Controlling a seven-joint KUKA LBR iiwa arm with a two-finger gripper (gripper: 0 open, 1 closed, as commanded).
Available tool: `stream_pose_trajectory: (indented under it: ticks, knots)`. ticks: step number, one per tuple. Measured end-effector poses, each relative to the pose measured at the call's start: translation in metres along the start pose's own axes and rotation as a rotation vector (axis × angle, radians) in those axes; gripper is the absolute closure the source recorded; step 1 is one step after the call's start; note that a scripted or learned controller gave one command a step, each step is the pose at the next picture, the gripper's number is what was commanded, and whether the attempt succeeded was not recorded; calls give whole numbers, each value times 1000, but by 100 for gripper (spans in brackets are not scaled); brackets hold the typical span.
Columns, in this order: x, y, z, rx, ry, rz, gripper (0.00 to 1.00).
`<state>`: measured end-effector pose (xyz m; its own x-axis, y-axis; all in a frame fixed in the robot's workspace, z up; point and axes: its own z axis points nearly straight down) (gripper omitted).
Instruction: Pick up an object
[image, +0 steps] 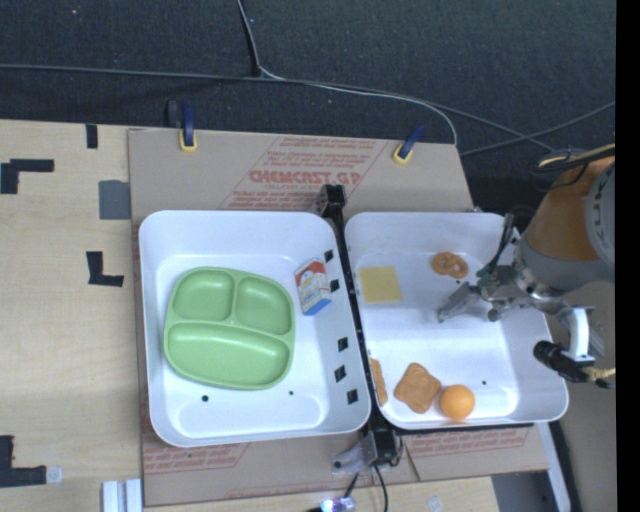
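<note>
The grey arm leans in from the right, its orange band showing above the wrist, and the jaws sit low over the right bin, near its right wall. The gripper points leftward across the white floor; from here I cannot tell whether the jaws are wide or narrow, and nothing shows between them.

Several things lie in that bin. A small round pretzel-like piece sits just beyond the jaws, up toward the far wall, close but apart from them. A pale yellow square slice lies further left, near the divider. Toward the near edge rest a brown toast-like piece and an orange ball, just beside each other and well apart from the jaws. A thin brown item is tucked against the divider.

The left bin holds a green divided plate and a small carton, tilted, near the divider. Both bins rest on cardboard on the counter.
</note>
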<state>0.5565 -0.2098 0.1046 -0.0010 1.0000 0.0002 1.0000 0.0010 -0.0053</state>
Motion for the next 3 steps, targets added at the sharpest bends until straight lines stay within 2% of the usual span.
stream_pose_trajectory:
  ticks: [1,3]
  knots:
    - [0,1,-13,-2,0,-1,100]
    - [2,-16,-108,-9,-2,-1,100]
